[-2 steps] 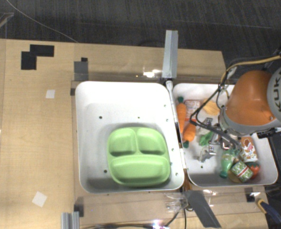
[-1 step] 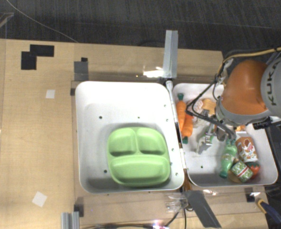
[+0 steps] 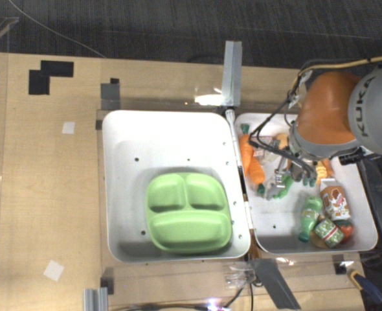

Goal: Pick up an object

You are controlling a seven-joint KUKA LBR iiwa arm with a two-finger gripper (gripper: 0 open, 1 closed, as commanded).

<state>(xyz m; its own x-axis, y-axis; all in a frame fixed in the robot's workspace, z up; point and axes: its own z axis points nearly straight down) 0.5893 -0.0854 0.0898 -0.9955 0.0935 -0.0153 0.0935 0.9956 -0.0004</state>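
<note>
- Right of centre in the frame, inside the right-hand shallow white bin [image 3: 366, 235], a small green plastic piece [image 3: 276, 191] is seen directly beneath the two-finger gripper [image 3: 283, 179]; it is taken as the likeliest thing to be picked.
- It is judged to be light, stiff and smooth, so a pinch across its narrow width would be needed; slipping is a risk. Its exact shape is too small to make out.
- Whether the fingers are spread or closed cannot be told, nor whether the green piece is touched.
- Just to the left, an orange carrot-shaped toy [image 3: 252, 164] is laid along the bin's left wall, leaving little room on that side.
- Toward the lower right, a green bottle-shaped toy [image 3: 309, 214], a round green and red item [image 3: 329, 233] and a small red-and-white printed carton [image 3: 335, 203] are crowded together.
- Bare floor is left at the lower left of this bin, so a straight upward lift is judged to be the safest exit.
- Across the divider, a pale green three-compartment plastic tray [image 3: 189, 211] is held by the left-hand white bin [image 3: 171, 135], well apart.
</note>
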